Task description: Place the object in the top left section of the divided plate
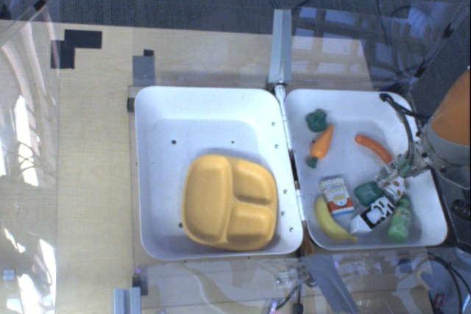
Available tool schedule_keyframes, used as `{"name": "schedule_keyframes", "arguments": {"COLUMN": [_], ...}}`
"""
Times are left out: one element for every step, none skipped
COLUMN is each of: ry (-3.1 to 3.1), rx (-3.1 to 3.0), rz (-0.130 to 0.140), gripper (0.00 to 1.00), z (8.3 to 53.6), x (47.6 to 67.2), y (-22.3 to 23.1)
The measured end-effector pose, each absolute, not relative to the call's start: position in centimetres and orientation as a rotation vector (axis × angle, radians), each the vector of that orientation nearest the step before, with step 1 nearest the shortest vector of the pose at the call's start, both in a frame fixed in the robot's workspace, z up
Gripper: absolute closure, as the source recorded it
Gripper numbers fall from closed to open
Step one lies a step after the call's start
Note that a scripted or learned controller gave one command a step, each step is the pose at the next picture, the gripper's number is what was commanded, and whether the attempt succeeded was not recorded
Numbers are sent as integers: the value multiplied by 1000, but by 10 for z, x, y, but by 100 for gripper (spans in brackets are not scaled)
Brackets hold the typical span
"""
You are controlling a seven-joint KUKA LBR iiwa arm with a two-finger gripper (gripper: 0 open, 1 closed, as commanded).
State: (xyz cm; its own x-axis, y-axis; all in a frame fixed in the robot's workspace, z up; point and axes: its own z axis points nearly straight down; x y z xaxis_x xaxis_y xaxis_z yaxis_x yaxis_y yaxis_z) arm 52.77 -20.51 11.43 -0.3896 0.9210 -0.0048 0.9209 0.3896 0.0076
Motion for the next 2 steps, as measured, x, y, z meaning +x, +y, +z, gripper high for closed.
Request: {"name": "schedule_keyframes", "arguments": {"ry": [2650, 2560], "rx": [1665, 1808], "rz": [7, 7], "gripper": [100, 100], "z": [89, 177], "x": [602, 599], "y": [-204, -129]}}
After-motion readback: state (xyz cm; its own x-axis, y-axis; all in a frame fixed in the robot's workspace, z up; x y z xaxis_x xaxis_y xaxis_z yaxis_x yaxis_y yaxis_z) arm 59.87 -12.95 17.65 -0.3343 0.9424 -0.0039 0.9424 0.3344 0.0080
